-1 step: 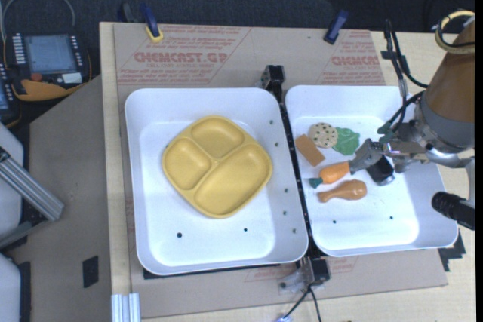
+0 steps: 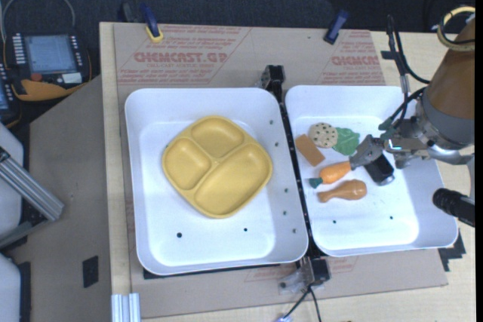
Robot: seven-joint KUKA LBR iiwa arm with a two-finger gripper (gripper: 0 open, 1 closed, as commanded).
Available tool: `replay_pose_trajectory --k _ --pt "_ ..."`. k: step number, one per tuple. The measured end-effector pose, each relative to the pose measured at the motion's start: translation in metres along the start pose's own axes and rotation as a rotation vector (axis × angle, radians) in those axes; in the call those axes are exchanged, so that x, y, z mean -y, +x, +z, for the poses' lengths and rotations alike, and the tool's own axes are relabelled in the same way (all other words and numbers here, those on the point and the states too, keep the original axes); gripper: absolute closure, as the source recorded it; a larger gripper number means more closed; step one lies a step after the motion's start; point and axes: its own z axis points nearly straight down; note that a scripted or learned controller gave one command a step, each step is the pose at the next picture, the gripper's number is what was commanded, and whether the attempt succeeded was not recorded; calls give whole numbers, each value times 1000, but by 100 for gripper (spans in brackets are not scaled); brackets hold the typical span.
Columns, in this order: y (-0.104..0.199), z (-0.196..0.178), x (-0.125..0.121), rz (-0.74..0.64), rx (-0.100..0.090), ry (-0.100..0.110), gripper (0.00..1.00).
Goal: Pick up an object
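Two white bins sit side by side on the table. The left bin (image 2: pixel 143 185) has a yellow plate (image 2: pixel 217 164) in it, with three sections. The plate lies near the middle of that bin, turned at a slant.

The right bin (image 2: pixel 362 230) holds toy food, all bunched in its upper left part. A cookie (image 2: pixel 323 134) with dark chips sits nearest the bin's far edge. A green leaf (image 2: pixel 346 140) touches it on the right. A brown block (image 2: pixel 309 150) lies just left of the cookie, with its long side running from upper left to lower right. A carrot (image 2: pixel 334 173) lies below them. Its long side runs almost left to right, tilted up a little on the right, and its green end points to the bin's left wall. A drumstick (image 2: pixel 343 193) lies just below the carrot, also almost left to right. Its thin bone end points left and its fat end points right.

The end effector (image 2: pixel 373 159) is low over the right bin, just right of the carrot. Two dark fingers are spread apart, and nothing is between them.

The brown board under the bins has red writing that reads "CHEMCAST GP", printed several times along the far edge.
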Motion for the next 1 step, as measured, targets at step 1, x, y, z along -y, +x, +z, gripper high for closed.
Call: replay_pose_trajectory --k 1 --pt "5 59 7 1 -2 6 0"
